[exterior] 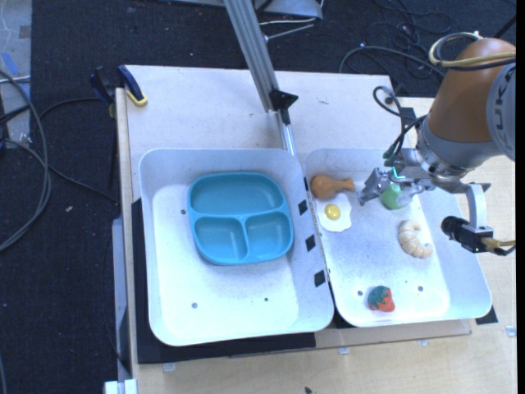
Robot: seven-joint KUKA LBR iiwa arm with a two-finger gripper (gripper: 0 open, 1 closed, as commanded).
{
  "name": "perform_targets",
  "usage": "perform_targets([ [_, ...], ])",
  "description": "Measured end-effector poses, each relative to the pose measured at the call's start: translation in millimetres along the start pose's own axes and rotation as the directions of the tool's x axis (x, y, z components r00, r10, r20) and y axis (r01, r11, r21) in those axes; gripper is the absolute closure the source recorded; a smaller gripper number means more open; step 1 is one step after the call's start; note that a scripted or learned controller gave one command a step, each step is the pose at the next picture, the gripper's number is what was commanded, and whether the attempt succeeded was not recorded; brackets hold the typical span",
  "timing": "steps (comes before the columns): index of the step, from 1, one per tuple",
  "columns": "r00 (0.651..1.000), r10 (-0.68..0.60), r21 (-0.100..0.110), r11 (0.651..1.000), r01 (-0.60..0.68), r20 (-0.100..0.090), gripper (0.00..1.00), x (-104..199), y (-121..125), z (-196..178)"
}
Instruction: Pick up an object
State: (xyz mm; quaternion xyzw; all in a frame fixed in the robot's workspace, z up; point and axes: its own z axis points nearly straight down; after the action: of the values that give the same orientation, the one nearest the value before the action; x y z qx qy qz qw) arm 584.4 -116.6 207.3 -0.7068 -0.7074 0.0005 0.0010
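Tray point(241, 217) in left bin point(164, 302).

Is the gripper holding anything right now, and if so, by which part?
Cannot be told. The gripper sits right at the green object in the right bin, but no grip shows.

The arm point(472, 97) is cut off by the right edge of the view, so its upper links lie outside it. Near the far edge of the right bin point(467, 290), the gripper point(385, 189) covers much of a green object point(394, 198), whose form cannot be told, and the state of the gripper cannot be made out. The slanted metal pole point(250, 39) is cut off by the top edge.
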Motion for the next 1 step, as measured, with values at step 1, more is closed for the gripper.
perform_targets([
  [1,1.0,0.0,-0.002,1.0,0.0,0.0,0.0,-0.1,0.6,-0.9],
])
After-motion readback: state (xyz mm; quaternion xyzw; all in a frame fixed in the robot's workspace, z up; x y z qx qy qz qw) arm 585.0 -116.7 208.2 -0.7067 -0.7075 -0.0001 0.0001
